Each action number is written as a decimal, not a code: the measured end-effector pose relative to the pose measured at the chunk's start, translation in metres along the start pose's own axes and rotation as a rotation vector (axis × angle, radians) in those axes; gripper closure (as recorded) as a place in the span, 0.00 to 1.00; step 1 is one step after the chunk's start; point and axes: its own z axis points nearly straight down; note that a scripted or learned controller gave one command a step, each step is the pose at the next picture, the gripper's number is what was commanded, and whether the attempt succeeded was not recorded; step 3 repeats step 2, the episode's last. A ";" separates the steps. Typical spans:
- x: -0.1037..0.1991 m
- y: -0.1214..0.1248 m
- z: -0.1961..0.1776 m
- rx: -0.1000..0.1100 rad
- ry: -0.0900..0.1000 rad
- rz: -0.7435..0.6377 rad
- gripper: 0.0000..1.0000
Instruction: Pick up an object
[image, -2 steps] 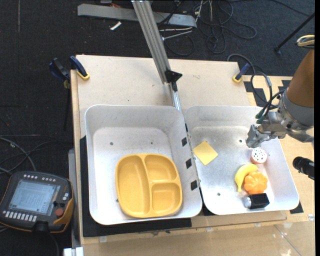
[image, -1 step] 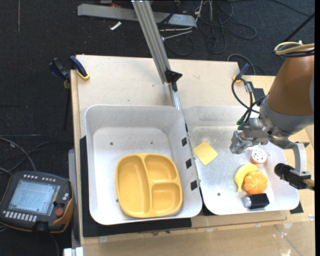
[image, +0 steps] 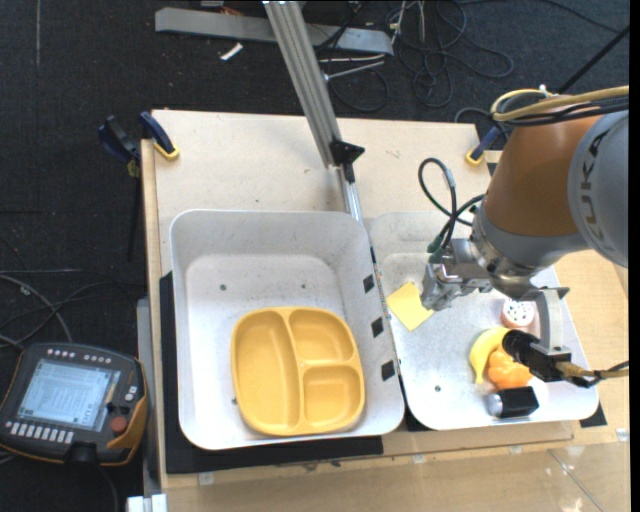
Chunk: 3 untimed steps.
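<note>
My tool (image: 437, 292) sits low in the right bin (image: 440, 405), touching or just beside the yellow flat piece (image: 408, 305); whether it grips, I cannot tell. Judged step: grasp attempt. Next move calls for a lift to confirm a hold.

Items around a wooden bench (image: 250, 160).
A teach pendant (image: 70, 400) lay far left of and below the gripper (image: 437, 292); a blue-and-yellow clamp (image: 140, 135) sat far up-left; a metal rail (image: 310, 90) slanted above-left.
</note>
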 end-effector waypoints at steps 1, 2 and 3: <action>0.052 -0.001 -0.007 -0.003 0.000 0.000 1.00; 0.111 0.002 -0.008 -0.002 0.000 -0.001 1.00; 0.111 0.002 -0.008 -0.002 0.000 -0.001 1.00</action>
